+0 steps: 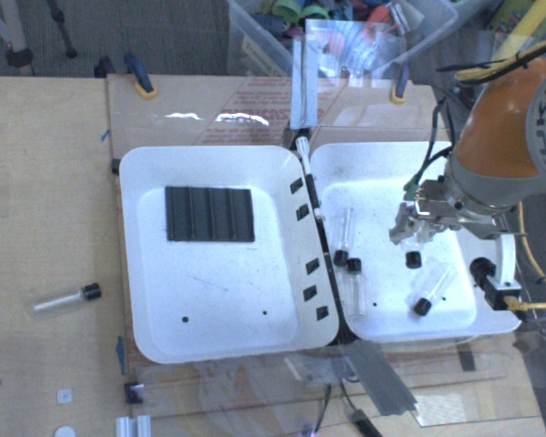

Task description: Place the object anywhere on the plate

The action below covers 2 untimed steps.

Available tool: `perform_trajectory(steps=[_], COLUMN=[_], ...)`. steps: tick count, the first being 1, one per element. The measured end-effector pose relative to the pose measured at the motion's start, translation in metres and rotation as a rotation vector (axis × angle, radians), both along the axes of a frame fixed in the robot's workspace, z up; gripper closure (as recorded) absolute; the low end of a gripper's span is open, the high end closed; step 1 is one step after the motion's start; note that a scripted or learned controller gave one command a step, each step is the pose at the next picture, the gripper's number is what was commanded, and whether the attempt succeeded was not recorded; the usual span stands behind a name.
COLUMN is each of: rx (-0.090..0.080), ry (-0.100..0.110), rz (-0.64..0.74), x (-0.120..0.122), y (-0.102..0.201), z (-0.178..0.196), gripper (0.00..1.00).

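A clear plastic tube with a black cap [65, 299] is lying on the pale wooden surface [36, 171], well to the left of the bins and outside both of them. The left shallow white bin [141, 271] is holding a dark ribbed rectangular plate [210, 214], which is sitting flat in the bin's upper left part. A black divider strip [314, 244] is running between the two bins.

In the right shallow white bin [364, 185], a clear tube with a black cap [343, 239] is lying just beside the divider, with a second black-capped tube [356, 280] touching or nearly touching it below. Further right, a small black cap [413, 260] is showing just under my end effector [417, 230], and another clear tube with a black cap [431, 294] is lying tilted near the bin's lower right corner.

I am hanging my end effector over the middle of the right bin, low above its floor, with my grey wrist and orange band reaching in from the right. I cannot tell whether I am gripping anything. I also cannot tell if the small black cap beneath is touching me or simply lying on the bin floor.

Beyond the bins, a clear plastic tub of coloured items [337, 7] is standing at the back.
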<state>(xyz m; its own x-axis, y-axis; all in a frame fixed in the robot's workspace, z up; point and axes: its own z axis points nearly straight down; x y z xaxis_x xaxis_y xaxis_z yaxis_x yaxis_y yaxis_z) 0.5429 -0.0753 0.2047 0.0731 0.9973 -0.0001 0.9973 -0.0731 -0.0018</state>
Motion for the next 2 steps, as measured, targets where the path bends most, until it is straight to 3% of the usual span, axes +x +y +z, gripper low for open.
perform_trajectory(steps=[1,2], rx=[-0.001,-0.002], ry=[0.0,-0.001], rz=[-0.131,-0.347], x=[-0.016,0.017], y=[0.113,0.18], z=[0.086,0.153], gripper=[1.0,1.0])
